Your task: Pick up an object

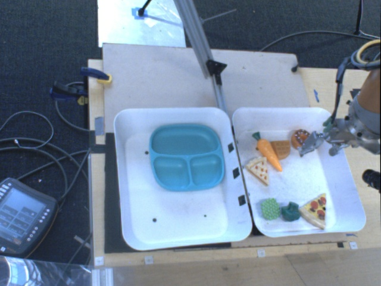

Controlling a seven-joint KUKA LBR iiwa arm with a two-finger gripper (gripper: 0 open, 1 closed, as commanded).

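The right bin (pixel 342 177) holds several toy foods. An orange carrot (pixel 268 152) leans on a tan waffle square (pixel 281 149), and a round red-brown piece (pixel 300 137) lies behind them. A small cracker wedge (pixel 258 170) sits left of centre. Near the front lie a green bumpy piece (pixel 271 208), a dark teal piece (pixel 291 211) and a pizza slice (pixel 315 210). My gripper (pixel 321 147) hovers over the bin's back right part, just right of the round piece. It is open, its fingers spread with nothing between them.
The left bin (pixel 134 219) bears a blue divided plate (pixel 186 157). A grey pole (pixel 196 31) slants down to the divider between the bins. Cables and a handheld pendant (pixel 21 213) lie off the bench at left.
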